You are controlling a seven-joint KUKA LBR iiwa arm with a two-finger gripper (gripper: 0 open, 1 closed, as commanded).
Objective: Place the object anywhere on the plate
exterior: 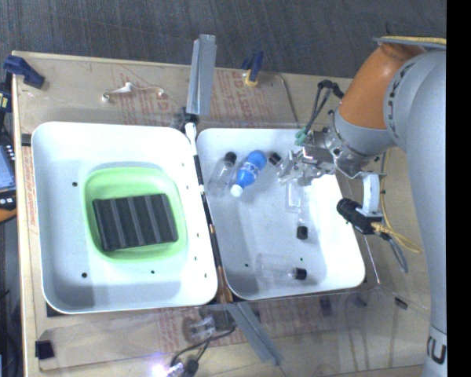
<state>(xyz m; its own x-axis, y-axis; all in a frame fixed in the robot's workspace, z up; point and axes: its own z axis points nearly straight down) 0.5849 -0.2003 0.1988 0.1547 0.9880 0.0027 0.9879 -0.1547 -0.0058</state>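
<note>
Over the right bin [341,269], the gripper [297,171] is seen just beside the blue bottle [248,171]. Whether it is open or closed cannot be told. The green plate [133,185] is seen in the left bin [51,210].

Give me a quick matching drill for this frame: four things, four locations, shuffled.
Things:
1. green plate
2. blue-capped bottle
3. gripper
4. clear bottle with black cap

Places:
A. upper right of the right bin, over a clear bottle
B. near edge of the right bin
C. left bin, with a black ridged insert on it
D. upper part of the right bin, beside another clear bottle

Pairs: 1-C, 2-D, 3-A, 4-B
</note>
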